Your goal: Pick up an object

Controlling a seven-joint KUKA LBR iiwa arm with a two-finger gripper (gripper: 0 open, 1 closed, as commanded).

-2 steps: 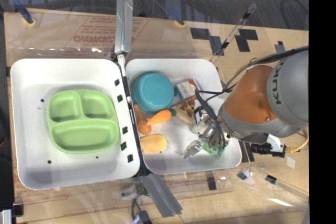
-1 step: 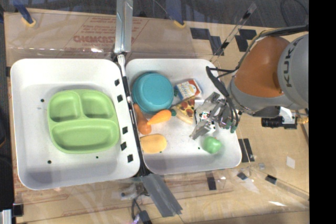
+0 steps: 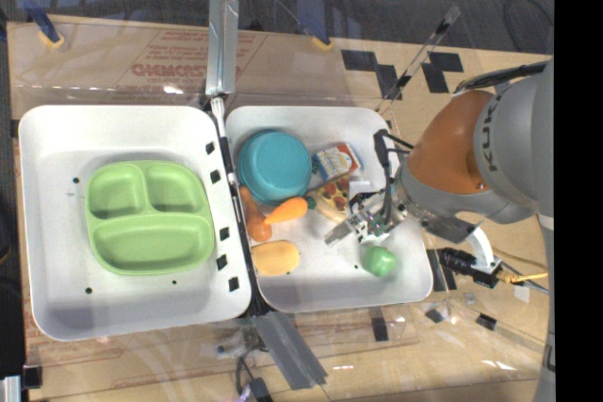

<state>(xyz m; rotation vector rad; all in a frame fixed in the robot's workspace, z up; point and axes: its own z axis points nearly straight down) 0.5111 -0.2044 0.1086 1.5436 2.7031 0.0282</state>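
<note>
arm housing lettering: black letters "KU" readable on the grey robot arm [image 3: 513, 151], near the orange band; rest of the word cut off by the curve
bench sheet print: faded red printed lines on the clear plastic sheet [image 3: 170, 61] behind the left bin; looks like a large word starting "CHEMCAS", not sure; smaller red lines above it too blurred to read
snack packet: small colourful printed packet [image 3: 334, 162] in the right bin, beside the teal round bowl; has graphics, text too small to read
flat printed card: yellow-red patterned flat piece [image 3: 332, 198] below the packet; no legible text
black square markers: on the bench top right, pattern only, no characters
</note>
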